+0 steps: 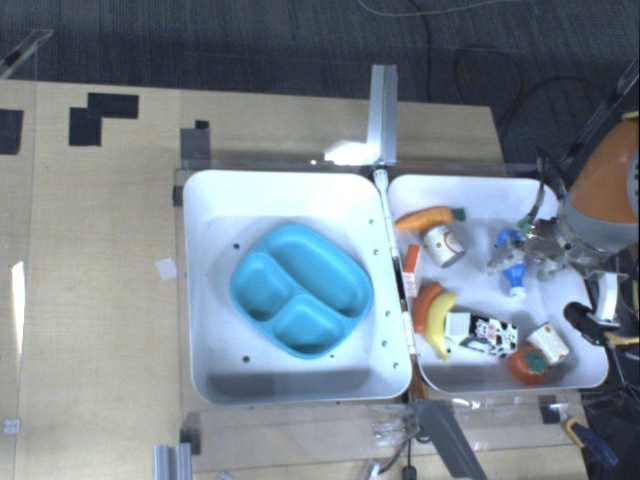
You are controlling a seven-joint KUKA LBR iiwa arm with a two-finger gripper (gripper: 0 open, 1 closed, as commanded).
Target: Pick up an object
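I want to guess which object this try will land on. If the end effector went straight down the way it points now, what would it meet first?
Most likely the small blue object just under the end effector in the right bin. Height above it is hard to judge from this slanted view.

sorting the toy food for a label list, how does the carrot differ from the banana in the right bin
The carrot is orange with a green tip; the banana is yellow. The carrot lies roughly crosswise near the bin's far wall; the banana lies lengthwise, nearer the front, curved. The banana touches an orange piece; the carrot lies just above a small can. Both lie near the divider side of the right bin.
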